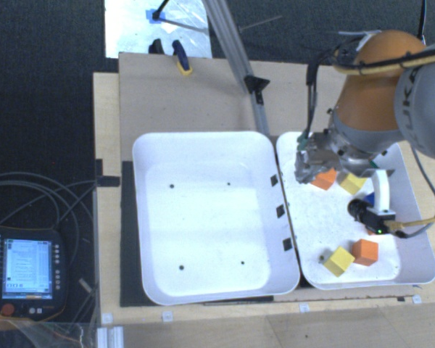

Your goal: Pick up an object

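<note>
Tool (309, 167) sits low at the right bin's (413, 270) far-left corner, touching an orange block (324, 180); we can't tell its opening or whether it has hold. Imo we should centre over the block w/ room off the wall, then close and lift straight.

Lying side by side on a tan bench (203, 100), touching along the middle: two shallow white bins, left bin (148, 194) and right bin (413, 270). Clipping the shared rims together: small black clips (281, 211). Sitting at lower left on dark carpet: a handheld control pendant (25, 270) with a lit screen, black cables (51, 194) looping above it. Slanting down from the top toward the bins' junction: a grey metal pole (228, 35). Resting at the bench's far edge: a yellow-and-blue clamp (180, 56), just below a shiny silver sheet (138, 17).
</note>
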Tool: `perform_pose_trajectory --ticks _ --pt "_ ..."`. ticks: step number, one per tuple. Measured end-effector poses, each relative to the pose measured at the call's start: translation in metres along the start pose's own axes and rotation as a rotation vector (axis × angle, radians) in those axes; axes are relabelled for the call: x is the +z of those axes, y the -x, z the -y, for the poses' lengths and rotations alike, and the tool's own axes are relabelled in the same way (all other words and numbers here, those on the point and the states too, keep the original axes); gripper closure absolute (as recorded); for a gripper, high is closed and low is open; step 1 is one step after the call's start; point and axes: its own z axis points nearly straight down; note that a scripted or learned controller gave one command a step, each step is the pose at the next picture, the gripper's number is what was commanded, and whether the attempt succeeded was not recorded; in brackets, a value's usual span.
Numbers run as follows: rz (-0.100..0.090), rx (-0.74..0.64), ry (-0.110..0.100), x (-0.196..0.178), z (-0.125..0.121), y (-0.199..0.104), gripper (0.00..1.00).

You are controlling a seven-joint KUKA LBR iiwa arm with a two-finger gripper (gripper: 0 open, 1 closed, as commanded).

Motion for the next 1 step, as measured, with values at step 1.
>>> perform_pose_trajectory --ticks 1 --pt "0.001 0.000 0.002 -0.0111 0.0051 -0.0513 1.00"
